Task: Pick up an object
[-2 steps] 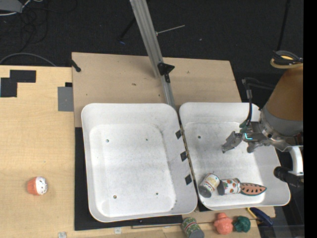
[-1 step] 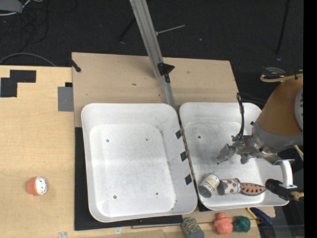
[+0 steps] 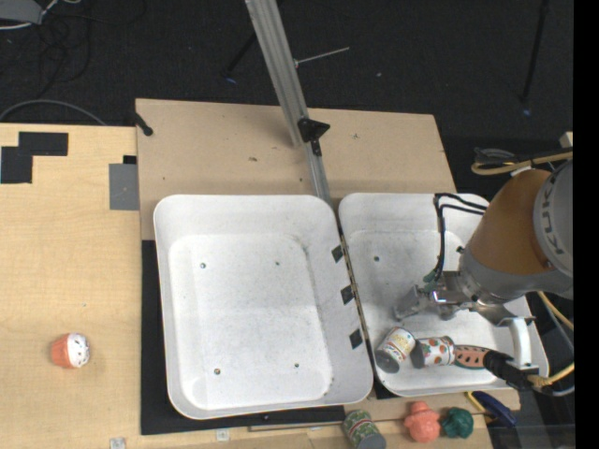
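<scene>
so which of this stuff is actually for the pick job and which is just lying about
For the job:
- pincer, low in the right bin
- small can, on its side
- patterned tube beside it
- orange-handled tool

Lying about:
- left bin
- orange and white ball on the wooden table
- pink toy, green toy and dark can in front of the bins

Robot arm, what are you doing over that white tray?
The grey and orange robot arm reaches into the right-hand white bin from the right side. Its gripper hangs low over the bin floor, just above a small can and a patterned toy lying near the bin's front edge. Nothing is seen in its grasp yet. The left bin sits beside it, and an orange ball rests on the wooden bench.
</scene>
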Robot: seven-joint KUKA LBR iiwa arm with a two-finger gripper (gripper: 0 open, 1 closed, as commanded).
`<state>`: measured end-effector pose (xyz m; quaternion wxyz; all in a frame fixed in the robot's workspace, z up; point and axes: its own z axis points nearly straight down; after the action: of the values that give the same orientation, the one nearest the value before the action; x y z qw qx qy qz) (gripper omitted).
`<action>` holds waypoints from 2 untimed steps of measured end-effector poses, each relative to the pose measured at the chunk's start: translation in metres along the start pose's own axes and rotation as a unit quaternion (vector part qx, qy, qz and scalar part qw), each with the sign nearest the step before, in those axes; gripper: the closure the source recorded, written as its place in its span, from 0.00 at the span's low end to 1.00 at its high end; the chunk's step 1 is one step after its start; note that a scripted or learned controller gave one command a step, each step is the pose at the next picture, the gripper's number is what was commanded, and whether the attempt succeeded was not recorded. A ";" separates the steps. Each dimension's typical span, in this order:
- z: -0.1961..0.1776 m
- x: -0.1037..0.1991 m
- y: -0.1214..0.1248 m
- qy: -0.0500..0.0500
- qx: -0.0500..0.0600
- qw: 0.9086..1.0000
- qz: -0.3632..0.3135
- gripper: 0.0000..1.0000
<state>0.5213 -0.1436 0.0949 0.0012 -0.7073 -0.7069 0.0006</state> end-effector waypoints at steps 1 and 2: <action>-0.010 -0.001 -0.001 0.000 0.001 1.000 0.003 1.00; -0.054 -0.007 0.003 -0.001 -0.002 1.000 0.001 1.00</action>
<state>0.5249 -0.1510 0.1485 -0.0007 -0.7082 -0.7060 -0.0004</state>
